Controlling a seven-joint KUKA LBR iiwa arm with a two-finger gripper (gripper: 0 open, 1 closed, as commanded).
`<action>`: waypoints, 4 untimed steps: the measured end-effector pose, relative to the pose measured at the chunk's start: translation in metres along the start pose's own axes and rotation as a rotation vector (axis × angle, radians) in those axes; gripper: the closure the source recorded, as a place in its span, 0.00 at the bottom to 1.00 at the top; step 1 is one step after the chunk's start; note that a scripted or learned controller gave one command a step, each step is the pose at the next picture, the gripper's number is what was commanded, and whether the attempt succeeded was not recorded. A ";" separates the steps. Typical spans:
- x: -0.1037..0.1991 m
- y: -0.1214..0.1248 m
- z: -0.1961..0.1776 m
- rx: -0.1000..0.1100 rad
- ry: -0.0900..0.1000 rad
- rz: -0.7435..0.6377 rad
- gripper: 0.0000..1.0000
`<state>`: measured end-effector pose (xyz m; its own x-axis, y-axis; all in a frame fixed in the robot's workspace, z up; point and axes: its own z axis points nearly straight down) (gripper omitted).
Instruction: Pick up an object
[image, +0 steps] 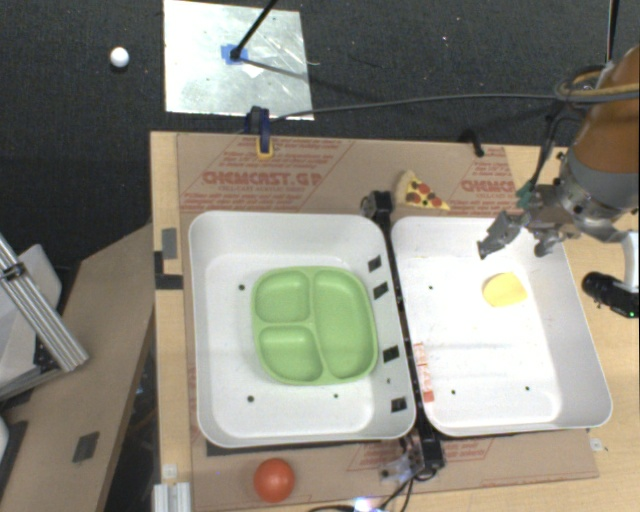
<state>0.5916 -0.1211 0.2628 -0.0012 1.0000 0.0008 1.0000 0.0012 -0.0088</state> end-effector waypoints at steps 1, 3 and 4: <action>0.000 0.002 -0.006 -0.010 -0.001 -0.002 0.00; -0.007 -0.001 0.101 -0.006 -0.001 0.000 0.00; -0.012 -0.007 0.160 -0.007 0.000 0.000 0.00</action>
<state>0.5832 -0.1327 0.1031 -0.0009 1.0000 0.0004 1.0000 0.0009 -0.0021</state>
